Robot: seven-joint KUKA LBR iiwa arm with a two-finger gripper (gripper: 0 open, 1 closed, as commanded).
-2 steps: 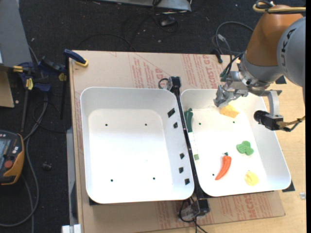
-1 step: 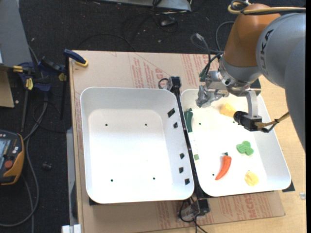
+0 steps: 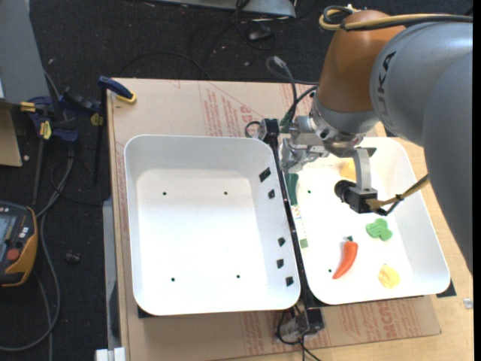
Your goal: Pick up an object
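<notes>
The right bin (image 3: 421, 224) holds a red-orange chili-shaped toy (image 3: 346, 259), a green lumpy piece (image 3: 379, 230) and a small yellow piece (image 3: 388, 276), all in its near half. A pale yellow object (image 3: 346, 169) lies farther back, partly hidden by the wrist. My gripper (image 3: 293, 164) hangs over the far left corner of the right bin, right beside the wall shared with the left bin (image 3: 150, 201). It is well apart from the chili, green and yellow pieces. Nothing shows in its grasp.
Both bins rest on a cardboard sheet (image 3: 188, 107). A blue and yellow clamp (image 3: 119, 90) sits at its far left corner. More clamps (image 3: 52, 115) and a handheld device (image 3: 16, 243) lie off the bench to the left. Cables (image 3: 301, 326) run at the front edge.
</notes>
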